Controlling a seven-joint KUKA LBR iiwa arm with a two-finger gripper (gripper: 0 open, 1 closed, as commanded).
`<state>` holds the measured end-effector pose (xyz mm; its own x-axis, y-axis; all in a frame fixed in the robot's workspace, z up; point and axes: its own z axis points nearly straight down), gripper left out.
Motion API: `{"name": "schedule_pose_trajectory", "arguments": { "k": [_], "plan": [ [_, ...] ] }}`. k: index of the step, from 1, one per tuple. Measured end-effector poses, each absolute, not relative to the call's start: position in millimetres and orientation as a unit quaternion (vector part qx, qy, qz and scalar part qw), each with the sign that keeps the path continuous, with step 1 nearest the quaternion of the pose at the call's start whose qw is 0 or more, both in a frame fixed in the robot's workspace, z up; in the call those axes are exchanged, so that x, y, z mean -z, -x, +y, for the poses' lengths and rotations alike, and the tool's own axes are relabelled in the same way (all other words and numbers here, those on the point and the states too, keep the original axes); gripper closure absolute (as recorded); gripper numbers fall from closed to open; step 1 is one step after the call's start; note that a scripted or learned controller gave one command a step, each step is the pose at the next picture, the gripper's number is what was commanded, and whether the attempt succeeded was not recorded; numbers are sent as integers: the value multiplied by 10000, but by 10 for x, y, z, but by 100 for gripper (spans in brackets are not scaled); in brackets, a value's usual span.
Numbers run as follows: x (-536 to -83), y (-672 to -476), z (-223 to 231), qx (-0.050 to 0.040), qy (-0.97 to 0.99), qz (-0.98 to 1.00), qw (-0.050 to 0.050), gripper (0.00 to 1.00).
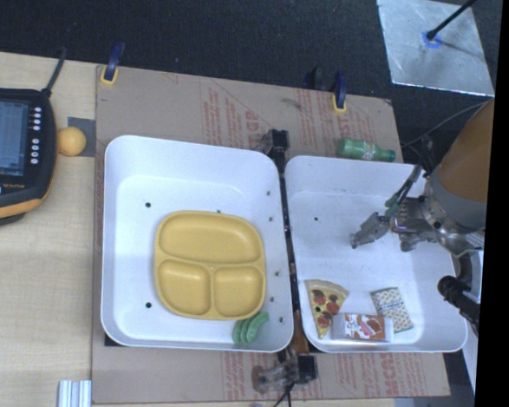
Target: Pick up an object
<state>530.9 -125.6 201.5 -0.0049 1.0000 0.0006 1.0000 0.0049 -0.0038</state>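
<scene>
Approach step: the end effector (365, 235), fingers apart and empty, hovers in the right bin (326, 179) above the pizza slice (325, 302); next it must descend toward that slice and close.

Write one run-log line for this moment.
gripper: over right bin, holding nothing | pizza toy: lying in right bin | yellow tray: in left bin

Arm (465, 170) from right, wrist low
</scene>
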Motion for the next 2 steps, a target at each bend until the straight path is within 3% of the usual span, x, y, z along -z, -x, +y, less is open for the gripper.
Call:
{"name": "schedule_pose_trajectory", "arguments": {
  "k": [1,2],
  "plan": [
    [-907,-5724,-925,-22,7050,-7092,17,0],
    [-2035,-6286,-1752,-2,7065,-7077,-10,0]
  ]
}}
